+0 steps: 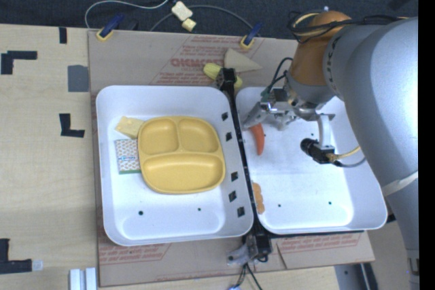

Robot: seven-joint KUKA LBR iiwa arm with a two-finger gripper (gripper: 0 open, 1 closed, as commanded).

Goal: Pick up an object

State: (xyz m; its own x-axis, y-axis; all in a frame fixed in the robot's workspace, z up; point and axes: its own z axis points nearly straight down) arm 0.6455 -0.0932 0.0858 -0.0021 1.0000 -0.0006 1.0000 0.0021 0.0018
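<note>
Over the right bin (353,214), near its top-left corner, the gripper (262,120) hangs w/ an orange carrot-like obj (259,138) just below its tips; can't tell if it's between the fingers or how far they're spread. Left bin (109,166) has a yellow 3-section tray (182,154), w/ 2 small items (127,146) at its left edge.

red print on cardboard (178,64), illegible
</note>
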